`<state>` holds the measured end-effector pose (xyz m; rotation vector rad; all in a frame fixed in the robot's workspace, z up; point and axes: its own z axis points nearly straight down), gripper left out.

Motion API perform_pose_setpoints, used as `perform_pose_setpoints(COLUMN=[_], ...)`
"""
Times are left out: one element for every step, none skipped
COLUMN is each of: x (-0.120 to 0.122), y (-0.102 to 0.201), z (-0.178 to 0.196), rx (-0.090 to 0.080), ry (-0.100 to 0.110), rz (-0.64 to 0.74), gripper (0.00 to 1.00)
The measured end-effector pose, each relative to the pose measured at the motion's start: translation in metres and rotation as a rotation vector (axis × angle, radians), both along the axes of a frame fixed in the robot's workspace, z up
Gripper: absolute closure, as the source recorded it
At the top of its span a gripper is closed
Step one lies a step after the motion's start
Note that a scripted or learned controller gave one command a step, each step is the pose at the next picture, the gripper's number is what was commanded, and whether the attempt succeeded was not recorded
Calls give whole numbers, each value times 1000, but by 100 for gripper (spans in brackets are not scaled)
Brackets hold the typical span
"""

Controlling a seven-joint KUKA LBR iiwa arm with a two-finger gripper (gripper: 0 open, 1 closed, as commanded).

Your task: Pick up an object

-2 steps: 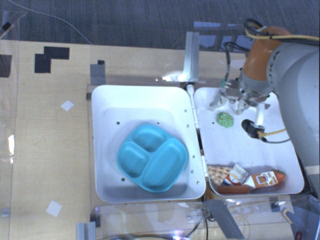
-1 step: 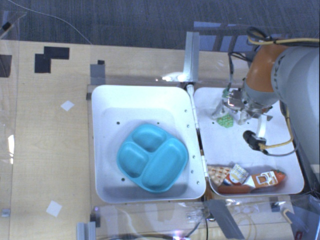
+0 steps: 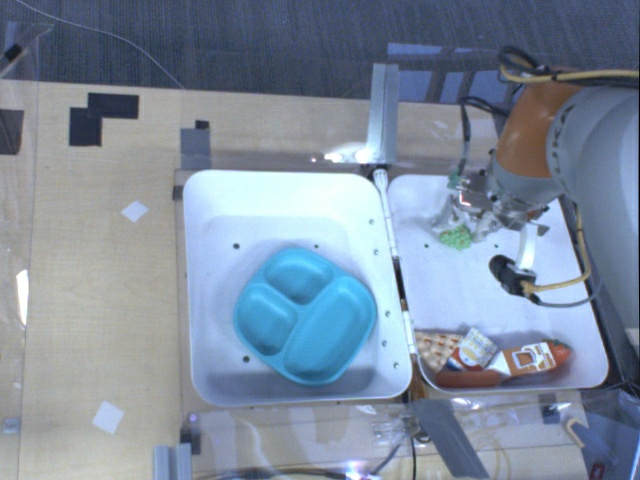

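My gripper (image 3: 466, 214) hangs over the back of the right bin (image 3: 590, 368), on the grey arm with its orange band (image 3: 530, 128). A small green knobbly object (image 3: 457, 237) lies on the bin floor directly under and just in front of the gripper; whether they touch cannot be told. Along the right bin's front edge lie a waffle piece (image 3: 430, 347), a small white packet (image 3: 477, 346), an orange carton (image 3: 531, 358) and a red sausage (image 3: 470, 377). A blue divided plate (image 3: 305, 314) sits in the left bin (image 3: 210, 268).
A black cable plug with a yellow lead (image 3: 510, 272) dangles from the arm over the middle of the right bin. The metal divider (image 3: 393, 258) runs between the bins, with a metal post (image 3: 383, 113) behind it.
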<state>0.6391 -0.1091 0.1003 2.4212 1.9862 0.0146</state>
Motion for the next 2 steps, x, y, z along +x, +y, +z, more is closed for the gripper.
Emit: perform_pose_setpoints(x=[6,23], y=[21,4], z=[-12,87], rx=[3,2], ry=[5,8], rz=[-241,-123], gripper=[100,100])
